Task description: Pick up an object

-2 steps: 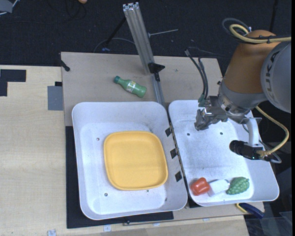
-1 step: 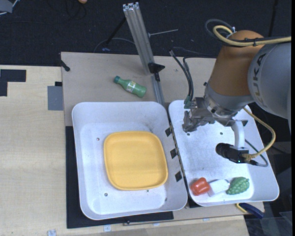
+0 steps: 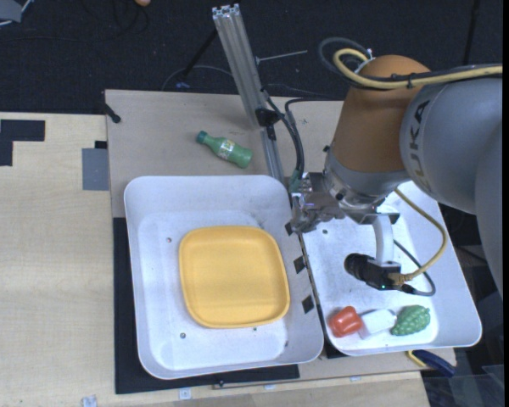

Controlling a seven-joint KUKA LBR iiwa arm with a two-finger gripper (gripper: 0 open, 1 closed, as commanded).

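A square yellow plate [image 3: 234, 275] lies flat in the middle of the left bin [image 3: 148, 227]. In the right bin [image 3: 450, 312], along its near edge, a small red object [image 3: 345, 319], a white block [image 3: 377, 321] and a bumpy green object [image 3: 410, 319] lie in a row. My gripper [image 3: 303, 213] hangs low over the divide between the two bins, near their far end, under the orange band of the arm. It is well apart from the three small objects and just off the plate's far right corner. Nothing shows in it.
A green bottle [image 3: 225, 148] lies on the bench beyond the left bin. A slanted aluminium bar [image 3: 246, 66] rises behind the bins. A black fitting with a cable [image 3: 371, 270] hangs from the arm over the right bin. The arm's body covers that bin's far part.
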